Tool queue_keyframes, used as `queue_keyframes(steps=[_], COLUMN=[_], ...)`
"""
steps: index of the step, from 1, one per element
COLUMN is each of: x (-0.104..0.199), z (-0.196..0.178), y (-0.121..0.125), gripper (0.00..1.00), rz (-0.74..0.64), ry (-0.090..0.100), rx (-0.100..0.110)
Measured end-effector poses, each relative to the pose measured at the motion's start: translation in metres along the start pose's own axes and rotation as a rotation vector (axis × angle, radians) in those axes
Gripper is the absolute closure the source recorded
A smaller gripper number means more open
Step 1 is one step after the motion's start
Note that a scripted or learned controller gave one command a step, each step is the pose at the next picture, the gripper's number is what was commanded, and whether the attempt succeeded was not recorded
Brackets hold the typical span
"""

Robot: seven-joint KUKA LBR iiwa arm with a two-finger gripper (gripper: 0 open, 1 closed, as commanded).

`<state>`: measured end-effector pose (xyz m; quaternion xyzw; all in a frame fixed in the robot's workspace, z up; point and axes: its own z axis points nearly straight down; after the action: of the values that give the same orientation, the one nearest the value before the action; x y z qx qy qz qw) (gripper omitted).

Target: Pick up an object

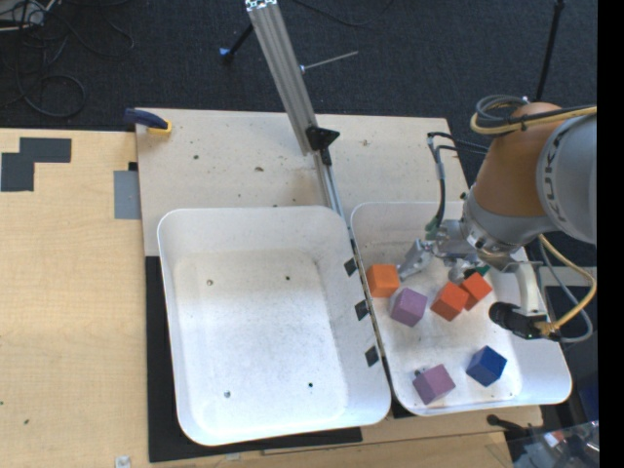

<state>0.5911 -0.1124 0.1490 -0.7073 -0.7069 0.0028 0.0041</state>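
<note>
Six small blocks are seen in the right bin (546,388): orange (383,280), two red (461,295), two purple (409,306), blue (486,366). Claw (429,254) state cannot be told.

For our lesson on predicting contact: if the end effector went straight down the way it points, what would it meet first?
Probably the right bin's floor between the orange block and red block; the end effector hangs there, though depth is unclear.

Right white bin (546,383) holding orange block (383,280), two purple blocks, blue block (487,365), red-orange blocks, gripper (429,254) just above orange block, left white bin (195,261) beside it
</note>
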Motion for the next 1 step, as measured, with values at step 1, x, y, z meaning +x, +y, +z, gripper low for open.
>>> queue_keyframes(steps=[1], x=[-0.0031], z=[0.0273], y=[0.0065], gripper=[0.0], rz=[0.002], ry=[-0.007], rx=[-0.03])
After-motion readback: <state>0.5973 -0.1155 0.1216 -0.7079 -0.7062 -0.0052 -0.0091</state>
